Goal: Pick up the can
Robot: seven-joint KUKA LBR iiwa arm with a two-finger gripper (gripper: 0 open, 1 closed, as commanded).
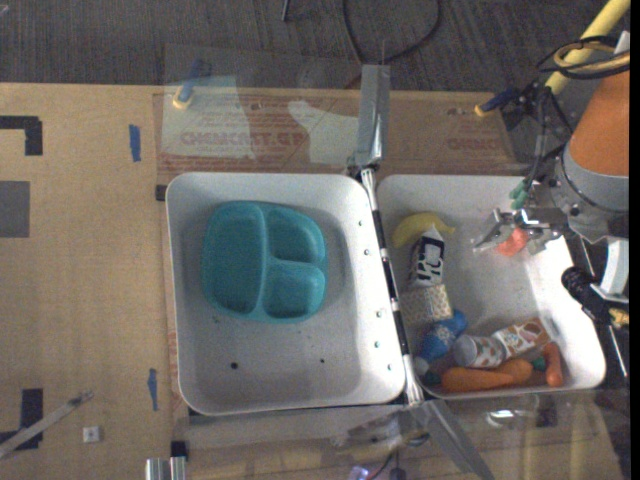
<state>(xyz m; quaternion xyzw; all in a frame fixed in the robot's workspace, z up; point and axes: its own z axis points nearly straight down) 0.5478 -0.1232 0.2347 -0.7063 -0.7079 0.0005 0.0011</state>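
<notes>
The can [497,345] lies on its side near the front of the right bin [470,278], grey end to the left, its printed label facing up. My gripper [505,230] hangs over the bin's back right part, well behind the can and apart from it. A small red-orange thing [514,244] shows right at the gripper's tip; I cannot make out whether it is held.
Around the can lie a blue toy [441,334], a carrot [486,376] and a small orange piece [553,365]. Further back are a banana [420,227], a black-and-white carton [430,261] and a tan block [424,303]. The left bin [200,368] holds a teal divided plate [265,261].
</notes>
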